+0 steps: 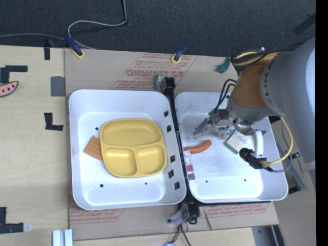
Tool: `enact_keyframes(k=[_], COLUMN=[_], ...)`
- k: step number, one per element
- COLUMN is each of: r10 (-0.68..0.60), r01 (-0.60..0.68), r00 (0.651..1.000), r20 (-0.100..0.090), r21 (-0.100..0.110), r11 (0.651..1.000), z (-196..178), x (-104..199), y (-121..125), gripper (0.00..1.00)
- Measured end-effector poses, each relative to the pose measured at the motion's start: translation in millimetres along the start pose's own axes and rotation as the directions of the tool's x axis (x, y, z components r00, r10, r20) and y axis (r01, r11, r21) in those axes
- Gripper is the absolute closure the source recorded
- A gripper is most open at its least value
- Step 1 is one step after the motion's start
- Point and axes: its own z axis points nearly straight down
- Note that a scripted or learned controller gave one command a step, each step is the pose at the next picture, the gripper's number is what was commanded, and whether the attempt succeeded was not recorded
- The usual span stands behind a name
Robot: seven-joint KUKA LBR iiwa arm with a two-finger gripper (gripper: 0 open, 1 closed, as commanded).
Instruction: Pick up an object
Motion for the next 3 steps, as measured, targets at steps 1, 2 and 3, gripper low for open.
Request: enact_keyframes(k=[1, 2, 3], r10=[-0.001, -0.001, 0.001], r01=[0.001, 0.001, -0.001], r00=[1.0, 1.0, 1.0], r20=[-0.001, -0.001, -0.001], r21=[0.001, 0.001, 0.0], r11=[1.0, 1.0, 1.0], z=[-9.2, -9.1, 9.2], x=[0.3, 0.3, 18.6], y=[0.0, -0.1, -30.5], gripper=[1.0, 0.0, 0.0])
